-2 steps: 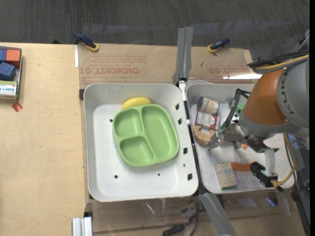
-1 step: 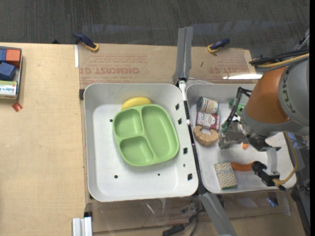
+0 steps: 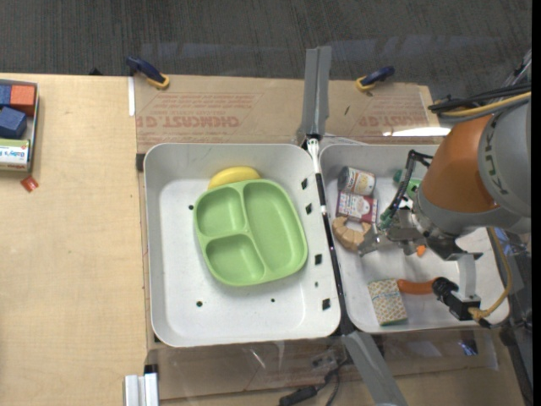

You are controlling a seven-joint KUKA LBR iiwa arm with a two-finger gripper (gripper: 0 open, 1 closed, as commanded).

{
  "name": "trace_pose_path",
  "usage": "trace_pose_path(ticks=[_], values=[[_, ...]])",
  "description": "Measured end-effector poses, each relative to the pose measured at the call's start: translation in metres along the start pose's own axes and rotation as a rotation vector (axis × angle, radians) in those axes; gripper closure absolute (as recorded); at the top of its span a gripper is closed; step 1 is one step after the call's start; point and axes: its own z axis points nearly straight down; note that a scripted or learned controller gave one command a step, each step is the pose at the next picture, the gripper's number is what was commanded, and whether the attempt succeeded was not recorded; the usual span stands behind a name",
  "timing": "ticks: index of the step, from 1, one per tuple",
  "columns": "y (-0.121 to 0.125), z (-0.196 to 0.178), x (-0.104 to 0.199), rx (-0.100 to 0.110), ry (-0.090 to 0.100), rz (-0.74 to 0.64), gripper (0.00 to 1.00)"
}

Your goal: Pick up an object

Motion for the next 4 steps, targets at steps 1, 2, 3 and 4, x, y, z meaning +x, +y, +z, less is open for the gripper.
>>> trace_pose_path(ticks=[1, 2, 3, 4], values=[[0.0000, -0.0085, -0.0009, 0.001, 0.000, 0.003, 1.00], [0.0000, -0.0086, -0.0009, 0.001, 0.000, 0.003, 0.00], [0.0001, -0.0171, -0.0018, 0.002, -0.001, 0.005, 1.00], [0.0001, -0.0171, -0.0017, 0.002, -0.001, 0.005, 0.00]])
